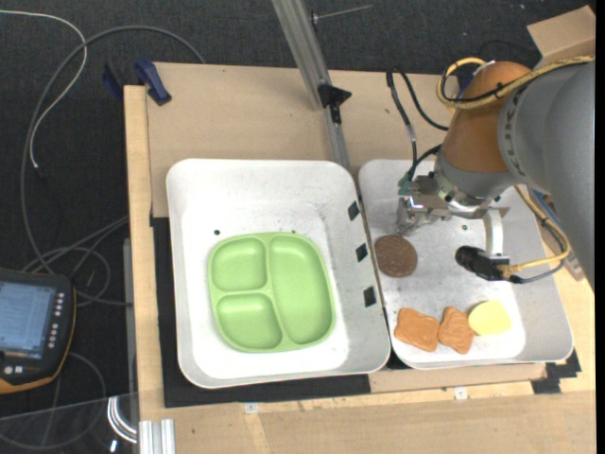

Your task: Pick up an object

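Your end effector (412, 218) hangs low over the right bin (544, 343), its tips just above and beside the brown round disc (395, 255). You cannot tell from this slanted look down whether it stands apart or together, and nothing shows gripped in it.

The disc lies flat on the bin floor near the bin's left wall, close under the tool. It looks like a toy cookie or patty: thin, stiff and light. Judge it awkward for that reason; a flat thing lying on a flat floor gives you little height to take, so you would want to come straight down and close across its edge, at the widest line, with the tips nearly touching the floor. The smooth face may let it slide away.

Further toward the front of the same bin lie two orange, toast-like pieces (417, 329), touching each other, and a pale yellow round piece (490, 318) just beside them. These look thicker and probably offer an easier hold on their sides.

The left bin (189, 197) carries a green divided plate (272, 292), broad and shallow, a poor fit for a two-finger grasp. Both bins sit on the worktop (227, 88).
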Action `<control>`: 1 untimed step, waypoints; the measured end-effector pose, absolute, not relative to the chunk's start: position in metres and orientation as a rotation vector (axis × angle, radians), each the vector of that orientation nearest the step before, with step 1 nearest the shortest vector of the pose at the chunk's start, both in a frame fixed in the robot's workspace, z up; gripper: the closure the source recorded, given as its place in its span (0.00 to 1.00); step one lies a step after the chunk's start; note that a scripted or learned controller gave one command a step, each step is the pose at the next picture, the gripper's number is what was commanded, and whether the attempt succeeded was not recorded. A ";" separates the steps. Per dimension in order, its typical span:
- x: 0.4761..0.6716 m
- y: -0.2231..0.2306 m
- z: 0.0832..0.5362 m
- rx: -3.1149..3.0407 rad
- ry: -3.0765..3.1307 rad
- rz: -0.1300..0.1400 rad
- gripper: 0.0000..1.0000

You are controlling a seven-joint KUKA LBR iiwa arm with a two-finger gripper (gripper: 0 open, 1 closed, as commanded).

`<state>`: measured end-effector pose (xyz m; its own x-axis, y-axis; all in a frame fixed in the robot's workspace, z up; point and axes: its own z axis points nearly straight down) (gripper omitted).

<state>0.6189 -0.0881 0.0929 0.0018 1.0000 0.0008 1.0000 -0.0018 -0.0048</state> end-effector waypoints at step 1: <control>0.612 -0.098 0.141 -2.226 -2.223 -0.005 1.00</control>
